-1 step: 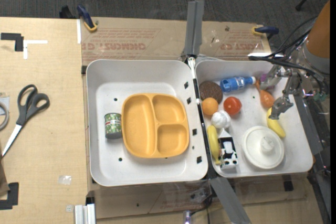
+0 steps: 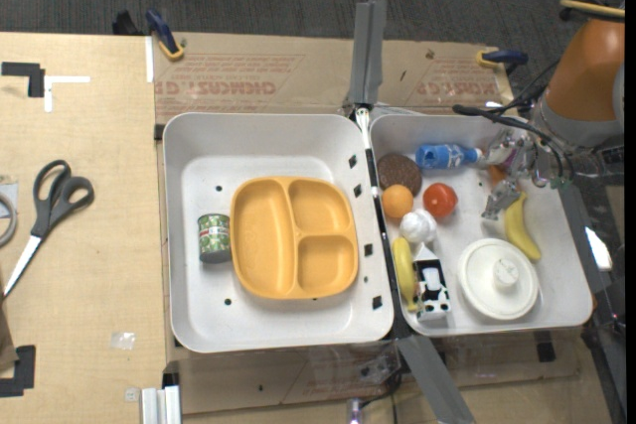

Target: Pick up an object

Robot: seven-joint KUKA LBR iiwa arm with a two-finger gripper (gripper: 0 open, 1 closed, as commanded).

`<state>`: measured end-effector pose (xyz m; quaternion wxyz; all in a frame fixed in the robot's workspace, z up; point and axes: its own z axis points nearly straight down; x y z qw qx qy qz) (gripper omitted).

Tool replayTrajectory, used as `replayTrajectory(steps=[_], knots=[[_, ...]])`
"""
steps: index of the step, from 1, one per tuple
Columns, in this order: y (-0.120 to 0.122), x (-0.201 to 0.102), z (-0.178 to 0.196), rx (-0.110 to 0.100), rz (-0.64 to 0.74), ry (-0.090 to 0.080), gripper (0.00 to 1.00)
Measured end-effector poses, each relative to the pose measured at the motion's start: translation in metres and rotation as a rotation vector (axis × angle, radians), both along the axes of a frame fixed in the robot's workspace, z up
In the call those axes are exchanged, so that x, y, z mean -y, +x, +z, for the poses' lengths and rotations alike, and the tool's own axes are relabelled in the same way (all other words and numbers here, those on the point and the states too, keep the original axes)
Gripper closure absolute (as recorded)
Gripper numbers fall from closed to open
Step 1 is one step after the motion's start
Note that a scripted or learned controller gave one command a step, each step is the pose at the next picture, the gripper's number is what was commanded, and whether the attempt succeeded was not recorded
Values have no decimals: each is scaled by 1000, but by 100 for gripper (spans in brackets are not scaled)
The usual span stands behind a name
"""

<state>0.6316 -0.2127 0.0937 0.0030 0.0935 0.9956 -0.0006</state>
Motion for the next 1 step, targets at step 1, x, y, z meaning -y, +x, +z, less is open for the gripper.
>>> replayTrajectory(steps=[1], knots=[[2,-1,11,7,4,-3,100]])
